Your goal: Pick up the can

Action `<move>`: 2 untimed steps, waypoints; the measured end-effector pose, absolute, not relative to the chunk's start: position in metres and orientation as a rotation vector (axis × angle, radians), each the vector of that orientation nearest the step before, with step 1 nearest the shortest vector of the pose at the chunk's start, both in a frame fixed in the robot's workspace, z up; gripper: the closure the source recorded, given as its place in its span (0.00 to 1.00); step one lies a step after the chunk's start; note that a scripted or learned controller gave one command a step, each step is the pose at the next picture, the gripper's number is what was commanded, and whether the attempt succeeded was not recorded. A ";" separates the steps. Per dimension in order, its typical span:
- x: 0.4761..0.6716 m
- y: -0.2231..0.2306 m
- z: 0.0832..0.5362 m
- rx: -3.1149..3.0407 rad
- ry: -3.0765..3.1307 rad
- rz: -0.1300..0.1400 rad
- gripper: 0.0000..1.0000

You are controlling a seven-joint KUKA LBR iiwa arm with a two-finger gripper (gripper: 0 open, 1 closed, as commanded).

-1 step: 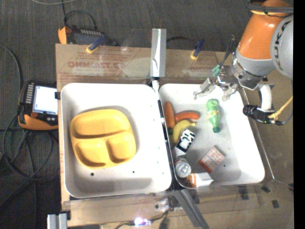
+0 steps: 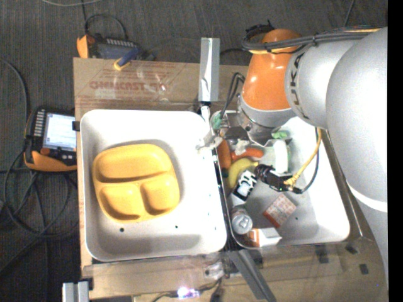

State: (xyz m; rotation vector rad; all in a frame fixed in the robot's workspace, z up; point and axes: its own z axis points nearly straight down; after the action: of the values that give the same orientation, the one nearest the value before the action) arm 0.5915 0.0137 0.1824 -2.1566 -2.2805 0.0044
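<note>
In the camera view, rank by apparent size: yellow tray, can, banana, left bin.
1. Left bin
2. Yellow tray
3. Banana, partly hidden under the arm
4. Can
Banana and can look close; that order is unsure.

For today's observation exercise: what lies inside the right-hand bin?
Right bin: a can upright near its front-left corner, a banana, a red-patterned packet. The arm covers the back part.

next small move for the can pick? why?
Probably shift the gripper toward the view's bottom, over the can. The can stands upright at the right bin's near left corner, untouched, while the gripper sits above the banana and carrot pile.
</note>
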 end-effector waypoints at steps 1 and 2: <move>0.592 0.013 0.191 -2.156 -2.278 0.006 1.00; 0.511 -0.008 0.182 -2.318 -2.115 0.006 1.00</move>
State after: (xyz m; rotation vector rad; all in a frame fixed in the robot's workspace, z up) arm 0.5114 -0.0079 0.1823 -2.3176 -2.1147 0.0059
